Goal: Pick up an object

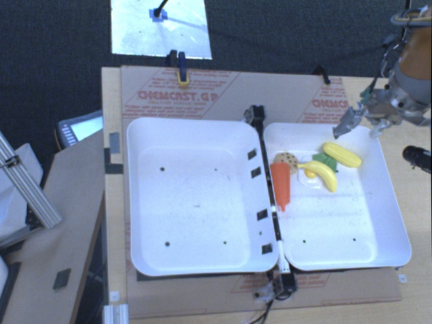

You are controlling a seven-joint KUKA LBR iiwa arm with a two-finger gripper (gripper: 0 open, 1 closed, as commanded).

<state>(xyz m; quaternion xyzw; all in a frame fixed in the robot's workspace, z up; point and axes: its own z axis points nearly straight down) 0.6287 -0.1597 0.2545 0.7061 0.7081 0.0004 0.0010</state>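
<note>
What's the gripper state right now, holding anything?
Gripper: open, holding nothing, above the back edge of the right bin, apart from the corn and banana.

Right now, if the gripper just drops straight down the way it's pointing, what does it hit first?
Probably the corn. The gripper hangs over the right bin's far right corner, with the corn just below and left of it in the picture. Depth is unclear from this one slanted view, so it could land on bare bin floor beside the corn instead.
</note>
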